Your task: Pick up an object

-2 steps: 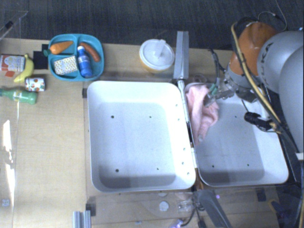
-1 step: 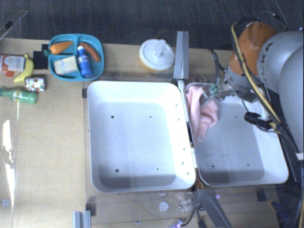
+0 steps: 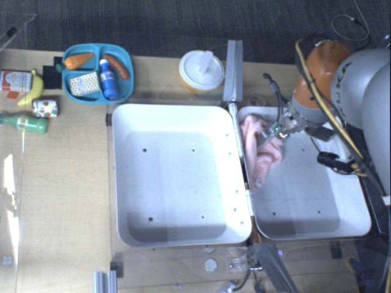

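Tool (image 3: 276,131) is working the grasp step, touching the crumpled pink cloth (image 3: 259,149) just below-left of it; can't tell its grip state, next needs a straight lift.

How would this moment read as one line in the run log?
arm: over right bin | pincer: at pink cloth, grip unclear | cloth: along right bin's left wall | left bin: not involved

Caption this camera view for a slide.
Gripper at the pink cloth in the right bin; left bin alongside.
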Available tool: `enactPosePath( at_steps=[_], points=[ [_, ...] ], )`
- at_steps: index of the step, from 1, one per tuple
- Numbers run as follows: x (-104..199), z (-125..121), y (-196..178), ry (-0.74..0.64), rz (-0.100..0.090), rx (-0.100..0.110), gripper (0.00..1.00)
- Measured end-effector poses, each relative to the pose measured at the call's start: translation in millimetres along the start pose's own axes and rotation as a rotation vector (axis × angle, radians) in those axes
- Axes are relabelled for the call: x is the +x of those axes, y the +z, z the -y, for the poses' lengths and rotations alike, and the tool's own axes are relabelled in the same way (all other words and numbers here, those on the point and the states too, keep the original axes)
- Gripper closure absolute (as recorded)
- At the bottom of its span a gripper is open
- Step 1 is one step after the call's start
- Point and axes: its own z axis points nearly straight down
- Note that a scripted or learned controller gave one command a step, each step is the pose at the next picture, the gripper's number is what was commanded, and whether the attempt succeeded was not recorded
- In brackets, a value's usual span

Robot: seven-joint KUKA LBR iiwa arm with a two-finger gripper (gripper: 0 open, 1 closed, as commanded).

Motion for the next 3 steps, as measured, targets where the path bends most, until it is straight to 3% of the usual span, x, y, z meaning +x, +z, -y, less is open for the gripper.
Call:
enactPosePath(
  at_steps=[1, 2, 3],
  points=[
    [1, -3, -12, -0.002, 0.001, -0.004, 1.0],
    [-28, 62, -1, 0.247, 0.002, 0.001, 1.0],
    [-12, -17, -102, 0.12, -0.004, 0.007, 1.0]
  ],
)
